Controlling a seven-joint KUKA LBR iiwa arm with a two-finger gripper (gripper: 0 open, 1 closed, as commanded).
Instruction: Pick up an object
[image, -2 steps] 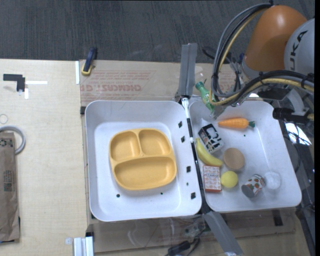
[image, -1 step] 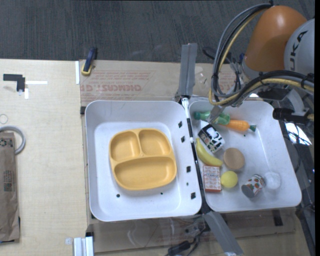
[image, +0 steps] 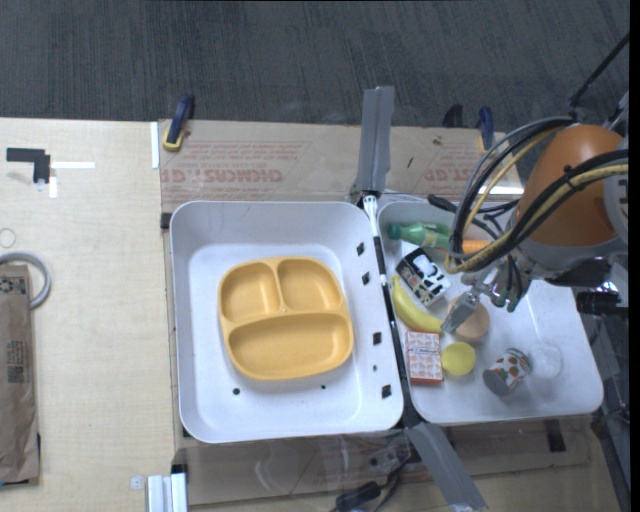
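The right bin (image: 560, 400) holds several small objects. Among them are a yellow banana (image: 410, 308), a black-and-white box (image: 424, 273), a green bottle (image: 420, 233), a tan egg-shaped object (image: 472, 325), a yellow ball (image: 459, 359), a red-and-white carton (image: 423, 357) and a small printed cup (image: 507, 371). My gripper (image: 472, 303) hangs low over the middle of this bin, right above the tan egg-shaped object and just right of the banana. The arm (image: 570, 200) and its cables cover the bin's back right part.
In the left bin (image: 200, 400) lies a yellow divided plate (image: 286, 317). A metal divider (image: 377, 140) stands between the bins at the back. A brown paper bag (image: 15, 370) lies on the bench at the far left.
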